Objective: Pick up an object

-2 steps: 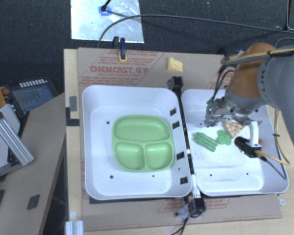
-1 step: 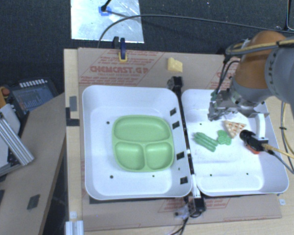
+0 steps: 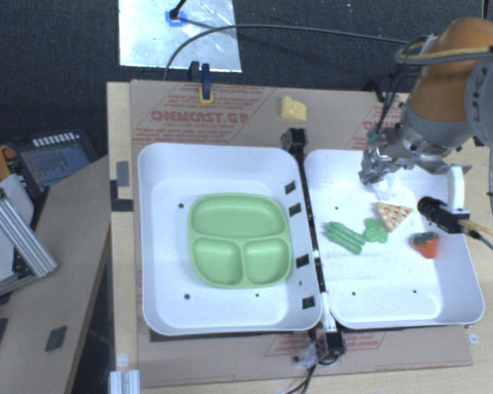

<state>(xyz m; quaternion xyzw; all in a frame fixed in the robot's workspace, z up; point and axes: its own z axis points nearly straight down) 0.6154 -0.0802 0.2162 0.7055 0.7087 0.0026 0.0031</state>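
Observation:
In the right bin lie a green toy vegetable with a leafy green piece beside it, a tan pizza-slice toy and a red strawberry toy. My gripper hangs over the far part of the right bin, just beyond the pizza slice. A small pale thing sits right under its tip. I cannot tell how the gripper stands or whether it holds anything.
The left bin holds a light green divided plate. A yellow cheese-like block lies on the cardboard behind the bins. A blue and yellow clamp stands at the back edge.

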